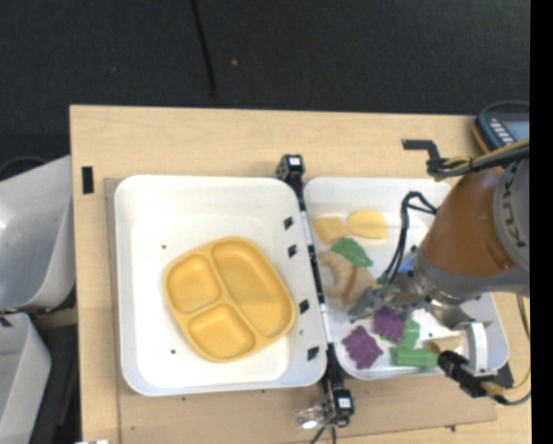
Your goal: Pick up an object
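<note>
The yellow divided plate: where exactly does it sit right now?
The yellow divided plate lies in the left bin, roughly central, left of the divider between the bins.

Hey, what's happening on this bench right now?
A robot arm reaches into the right bin, its gripper low among small toys: purple pieces, green ones and a yellow one. Nothing is visibly lifted. The left bin holds a yellow divided plate.

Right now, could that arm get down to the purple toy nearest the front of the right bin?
Probably yes. The purple toy lies exposed at the top of the pile in the right bin, nothing covering it, and the gripper hangs just above and beside it. A green piece sits close by.
</note>
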